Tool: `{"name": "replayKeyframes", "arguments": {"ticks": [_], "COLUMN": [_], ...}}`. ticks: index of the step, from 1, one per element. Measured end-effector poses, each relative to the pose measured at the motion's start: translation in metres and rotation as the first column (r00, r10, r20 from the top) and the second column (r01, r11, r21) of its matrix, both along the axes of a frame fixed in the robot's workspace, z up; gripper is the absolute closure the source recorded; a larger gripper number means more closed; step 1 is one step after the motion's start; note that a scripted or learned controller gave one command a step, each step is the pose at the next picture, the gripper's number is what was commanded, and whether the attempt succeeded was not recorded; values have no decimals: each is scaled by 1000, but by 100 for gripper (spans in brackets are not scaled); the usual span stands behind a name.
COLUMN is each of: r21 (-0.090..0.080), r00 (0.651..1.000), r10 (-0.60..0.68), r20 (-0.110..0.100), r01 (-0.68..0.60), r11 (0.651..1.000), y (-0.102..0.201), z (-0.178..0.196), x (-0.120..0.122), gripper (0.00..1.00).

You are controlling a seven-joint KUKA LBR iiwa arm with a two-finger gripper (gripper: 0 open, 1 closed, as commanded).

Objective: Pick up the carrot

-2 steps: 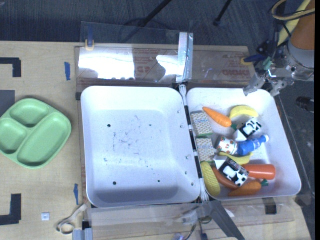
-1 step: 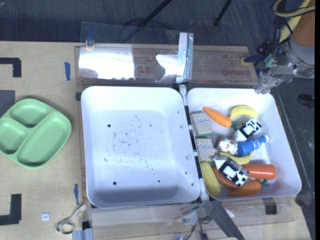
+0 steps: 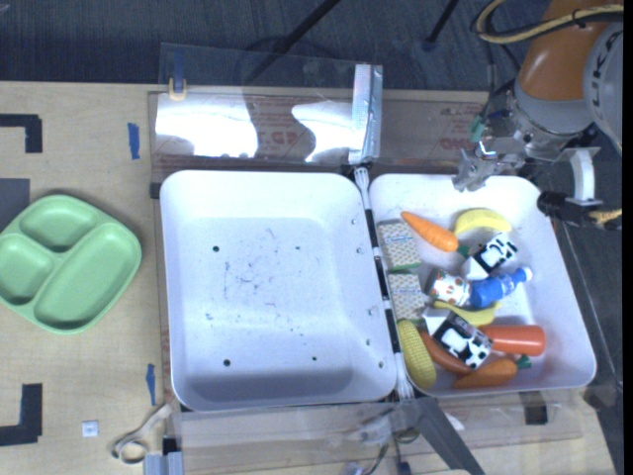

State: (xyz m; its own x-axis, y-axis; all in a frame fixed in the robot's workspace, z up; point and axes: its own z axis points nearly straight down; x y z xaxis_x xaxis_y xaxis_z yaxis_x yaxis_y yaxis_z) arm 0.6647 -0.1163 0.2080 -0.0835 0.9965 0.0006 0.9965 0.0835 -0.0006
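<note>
A pale wooden surface carries two glossy white bins. The tapered orange carrot lies in the right bin, below and left of the claw, its long axis slanting, thin tip toward upper left. The claw's state cannot be told.

My hand hangs at the far rim of the right bin, above bare white floor along that far wall. Approach to the carrot from above and from the far side is open. Obstacles: a yellow fruit just beside its tip, a black-and-white toy close on the near right, and the patterned cloth under its left end. Nearer me, the bin is crowded by a blue bottle, corn and an orange sausage-like piece. The left bin offers wide free floor.
</note>
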Motion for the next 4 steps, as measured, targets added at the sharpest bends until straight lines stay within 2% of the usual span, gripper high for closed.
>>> {"name": "replayKeyframes", "arguments": {"ticks": [1,2,3,4], "r21": [0,-2,2,-1], "r00": [1000,978,978,987], "r10": [0,208,208,161], "r20": [0,5,-1,3], "r01": [0,-208,-208,-160], "r11": [1000,978,978,987], "y": [0,-1,-1,36], "z": [0,-112,-104,-16], "x": [0,-18,-19,3], "gripper": [0,0,100,100]}}
